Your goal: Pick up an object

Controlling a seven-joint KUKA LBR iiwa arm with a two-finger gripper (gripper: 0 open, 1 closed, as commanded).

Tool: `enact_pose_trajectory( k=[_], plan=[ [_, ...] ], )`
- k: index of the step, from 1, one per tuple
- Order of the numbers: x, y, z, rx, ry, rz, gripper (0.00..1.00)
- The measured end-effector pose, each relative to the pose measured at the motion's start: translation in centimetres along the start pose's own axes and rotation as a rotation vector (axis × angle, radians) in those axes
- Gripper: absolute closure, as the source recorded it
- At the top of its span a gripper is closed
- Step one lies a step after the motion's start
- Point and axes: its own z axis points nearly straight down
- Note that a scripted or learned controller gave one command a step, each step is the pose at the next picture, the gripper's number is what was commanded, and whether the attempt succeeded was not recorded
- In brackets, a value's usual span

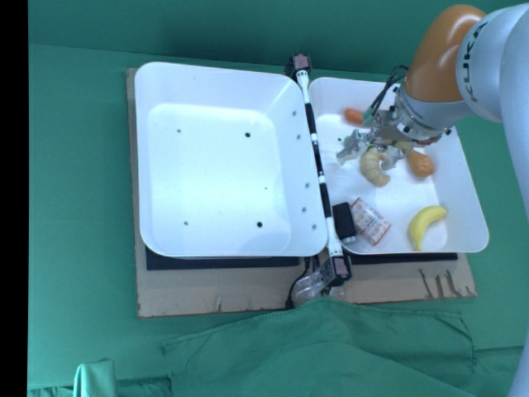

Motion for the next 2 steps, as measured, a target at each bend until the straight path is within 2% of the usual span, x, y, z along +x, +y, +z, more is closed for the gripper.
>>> enact_pose_trajectory(
  k=[1,2],
  plan=[
    [-1.2,1.5,0.2,-0.016,-0.001,-0.006,0.00],
    [-1.3,1.6,-0.8,-0.019,-0.002,-0.003,1.00]
  ],
)
